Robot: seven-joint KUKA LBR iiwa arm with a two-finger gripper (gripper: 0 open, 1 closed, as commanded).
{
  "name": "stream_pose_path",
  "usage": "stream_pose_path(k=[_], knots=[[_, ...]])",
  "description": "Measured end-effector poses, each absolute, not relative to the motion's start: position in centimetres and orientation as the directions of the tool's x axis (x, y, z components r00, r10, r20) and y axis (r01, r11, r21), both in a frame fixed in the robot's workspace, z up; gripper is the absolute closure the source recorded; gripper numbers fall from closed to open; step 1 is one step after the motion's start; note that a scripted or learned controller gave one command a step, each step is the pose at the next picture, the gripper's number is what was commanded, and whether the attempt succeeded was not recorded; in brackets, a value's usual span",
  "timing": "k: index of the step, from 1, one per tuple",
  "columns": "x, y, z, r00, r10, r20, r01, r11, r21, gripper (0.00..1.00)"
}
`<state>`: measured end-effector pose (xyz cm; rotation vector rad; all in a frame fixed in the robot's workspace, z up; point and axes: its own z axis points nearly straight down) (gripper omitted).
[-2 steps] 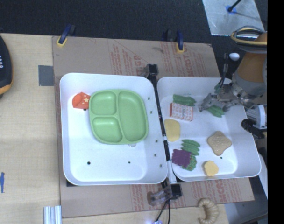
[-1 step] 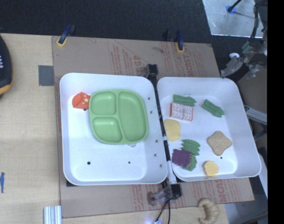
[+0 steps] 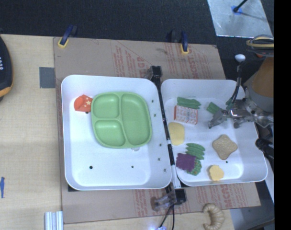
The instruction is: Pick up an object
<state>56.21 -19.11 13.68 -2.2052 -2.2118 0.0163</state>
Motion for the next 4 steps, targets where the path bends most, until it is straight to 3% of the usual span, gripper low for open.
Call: stream_pose_path(k=[1, 2, 3, 4], knots=[[60.6, -21.2, 9.0, -0.008, 1.000, -0.003, 1.000, 0.008, -0.001, 0.00], [64.6, -21.2, 10.1, -0.005, 1.000, -0.001, 1.000, 0.005, 0.003, 0.00], [64.8, -21.2, 9.2, -0.005, 1.000, -0.001, 1.000, 0.005, -0.001, 0.00], [64.9, -21.3, 10.4, -0.008, 1.000, -0.003, 1.000, 0.008, 0.001, 1.00]])
